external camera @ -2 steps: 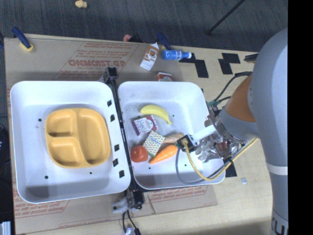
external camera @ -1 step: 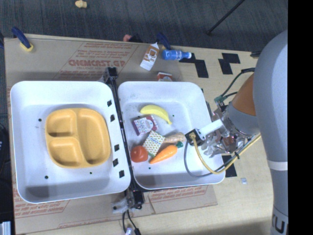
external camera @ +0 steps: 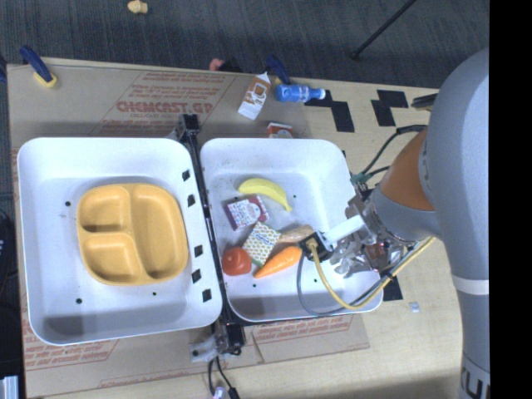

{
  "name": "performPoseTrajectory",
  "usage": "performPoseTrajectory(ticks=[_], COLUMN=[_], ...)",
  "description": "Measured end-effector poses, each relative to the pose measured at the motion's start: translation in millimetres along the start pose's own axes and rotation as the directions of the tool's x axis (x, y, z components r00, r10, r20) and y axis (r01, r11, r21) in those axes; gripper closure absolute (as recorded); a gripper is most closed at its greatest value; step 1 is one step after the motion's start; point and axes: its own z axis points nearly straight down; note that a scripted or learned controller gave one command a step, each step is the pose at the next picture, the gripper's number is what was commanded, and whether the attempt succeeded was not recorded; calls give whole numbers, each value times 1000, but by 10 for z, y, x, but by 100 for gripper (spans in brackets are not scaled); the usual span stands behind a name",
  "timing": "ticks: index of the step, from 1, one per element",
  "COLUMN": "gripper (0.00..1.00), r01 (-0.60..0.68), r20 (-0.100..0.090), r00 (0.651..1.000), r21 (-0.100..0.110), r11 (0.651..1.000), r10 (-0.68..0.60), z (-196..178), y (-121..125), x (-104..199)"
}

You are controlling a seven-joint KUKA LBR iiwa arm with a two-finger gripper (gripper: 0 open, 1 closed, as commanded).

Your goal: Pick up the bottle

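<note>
The blue bottle [external camera: 299,94] lies on the counter [external camera: 366,130] past the right bin [external camera: 274,143] at 12 o'clock, so the jaws, at 4 o'clock, spread impossible to tell, should rise, then straddle its body

The grey arm [external camera: 461,131] reaches in from the right, bulky along that edge. Its orange band [external camera: 407,177] sits above the wrist, which angles left and nearer, carrying the pincer [external camera: 356,258] low, right of centre.
</note>
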Motion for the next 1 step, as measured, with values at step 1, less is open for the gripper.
performPoseTrajectory(ticks=[1], gripper=[100], r01=[-11], r20=[-2], r00=[1000], r21=[-2], r11=[1000], r10=[11], z=[-27], y=[248], x=[-51])
